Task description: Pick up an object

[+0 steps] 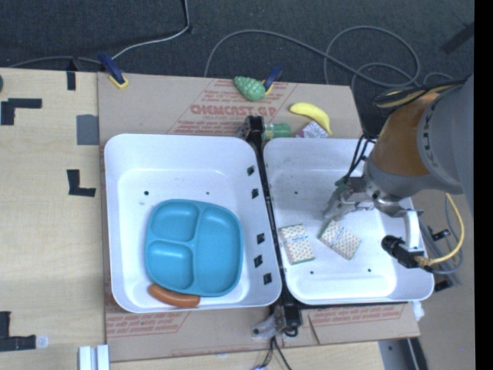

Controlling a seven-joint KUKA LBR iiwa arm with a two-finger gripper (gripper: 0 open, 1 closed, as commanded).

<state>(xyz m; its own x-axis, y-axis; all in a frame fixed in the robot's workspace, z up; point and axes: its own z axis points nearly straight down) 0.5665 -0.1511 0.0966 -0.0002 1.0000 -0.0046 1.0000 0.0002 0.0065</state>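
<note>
My gripper [337,209] reaches down into the right bin [308,280] from the right, its fingers spread a little just above a small patterned packet [341,240]. Nothing sits between the fingers. A second patterned packet [296,243] lies flat to the left of the first, near the bin's left wall. The grey arm with its orange band [400,141] hangs over the bin's right side.
The left bin [127,160] holds a blue divided plate [193,246] and an orange sausage [174,297] at its front edge. Behind the bins on the cardboard lie a green toy [250,87], a yellow banana [311,115] and a small wrapper [311,132]. Cables trail across the back.
</note>
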